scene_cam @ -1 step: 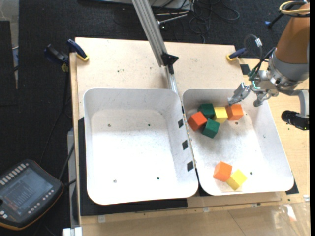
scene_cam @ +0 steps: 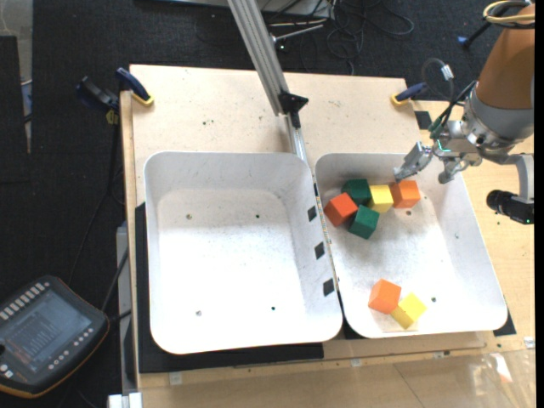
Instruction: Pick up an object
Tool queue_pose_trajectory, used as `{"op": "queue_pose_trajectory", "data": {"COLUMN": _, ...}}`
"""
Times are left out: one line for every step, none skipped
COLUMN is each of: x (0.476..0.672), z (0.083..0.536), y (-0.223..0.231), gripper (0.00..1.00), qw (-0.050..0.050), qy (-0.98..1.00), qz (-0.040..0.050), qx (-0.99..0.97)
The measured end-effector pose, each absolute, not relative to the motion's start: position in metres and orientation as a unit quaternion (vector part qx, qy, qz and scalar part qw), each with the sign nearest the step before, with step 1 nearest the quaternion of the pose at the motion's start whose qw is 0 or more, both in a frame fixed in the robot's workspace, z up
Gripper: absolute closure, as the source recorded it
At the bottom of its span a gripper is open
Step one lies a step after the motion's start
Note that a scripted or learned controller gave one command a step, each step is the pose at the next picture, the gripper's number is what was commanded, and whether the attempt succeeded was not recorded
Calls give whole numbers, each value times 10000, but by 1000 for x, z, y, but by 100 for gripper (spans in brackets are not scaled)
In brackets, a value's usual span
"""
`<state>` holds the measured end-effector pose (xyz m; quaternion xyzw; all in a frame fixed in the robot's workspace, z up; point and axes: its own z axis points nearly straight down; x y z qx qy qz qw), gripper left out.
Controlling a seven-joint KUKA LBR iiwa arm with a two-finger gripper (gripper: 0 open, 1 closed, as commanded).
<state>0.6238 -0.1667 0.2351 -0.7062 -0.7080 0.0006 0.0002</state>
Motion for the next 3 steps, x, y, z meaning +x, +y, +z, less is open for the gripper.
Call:
{"op": "queue_pose_trajectory", "data": {"x": 618, "z": 174, "y": -159, "gripper": 0, "qw": 26, "qy": -7073, "qz": 19, "qx": -7070}}
{"op": "queue_pose_trajectory", "data": {"x": 617, "z": 119, "y": -162, "gripper": 0, "qw": -8, "qy": -7066, "qz": -38, "qx": -7076}}
{"op": "queue_pose_trajectory", "data": {"x": 617, "z": 111, "y": -163, "gripper": 0, "qw": -28, "qy": -7071, "qz": -13, "qx": -7071}}
